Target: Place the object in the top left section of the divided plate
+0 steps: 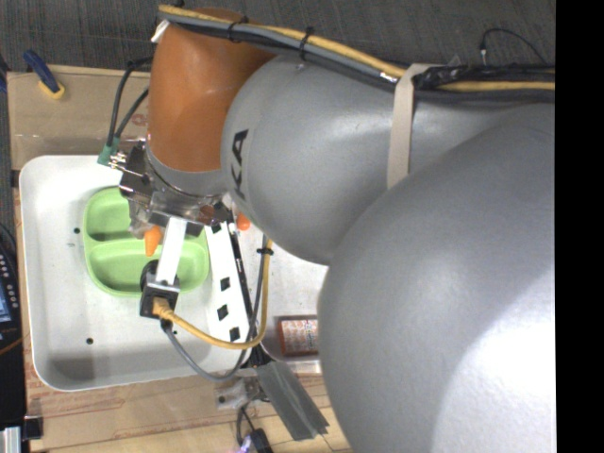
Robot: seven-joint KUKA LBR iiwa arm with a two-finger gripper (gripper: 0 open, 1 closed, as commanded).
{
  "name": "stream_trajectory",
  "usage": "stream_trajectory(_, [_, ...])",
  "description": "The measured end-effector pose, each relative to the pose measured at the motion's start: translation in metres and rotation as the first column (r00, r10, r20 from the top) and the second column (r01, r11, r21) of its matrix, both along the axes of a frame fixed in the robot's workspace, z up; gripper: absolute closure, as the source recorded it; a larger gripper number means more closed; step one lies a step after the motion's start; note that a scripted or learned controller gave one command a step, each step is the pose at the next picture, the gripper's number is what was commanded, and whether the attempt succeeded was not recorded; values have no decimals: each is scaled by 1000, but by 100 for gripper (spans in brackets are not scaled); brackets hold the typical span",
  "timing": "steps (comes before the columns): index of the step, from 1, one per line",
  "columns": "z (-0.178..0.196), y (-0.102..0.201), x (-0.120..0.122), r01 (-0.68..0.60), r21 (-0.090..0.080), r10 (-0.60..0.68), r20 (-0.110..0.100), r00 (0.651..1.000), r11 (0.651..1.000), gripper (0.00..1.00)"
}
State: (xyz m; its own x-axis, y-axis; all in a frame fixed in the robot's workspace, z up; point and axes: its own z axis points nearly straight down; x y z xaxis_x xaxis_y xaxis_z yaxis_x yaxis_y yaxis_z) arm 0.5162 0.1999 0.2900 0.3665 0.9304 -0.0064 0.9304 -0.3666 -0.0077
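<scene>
"Orange piece point(151, 242) under the gripper point(157, 223): is it gripped?"

"Cannot tell. The wrist hides the jaws, so open or closed is unclear. The piece shows over the middle ridge of the green plate point(106, 253), half covered."

"Which section?"

"Hard to say. The plate lies in the left white bin point(47, 281), its right side under the robot."

"And the arm?"

"It reaches in from the right, orange band point(189, 92) above the wrist, pointing down over the plate. Its grey bulk hides most of the bench; 1 reddish can-like thing point(298, 335) peeks out beside it."
</scene>
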Motion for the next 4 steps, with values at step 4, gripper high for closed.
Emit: stream_trajectory(4, [-196,-76,-41,-735,12,735,6,679,678,100])
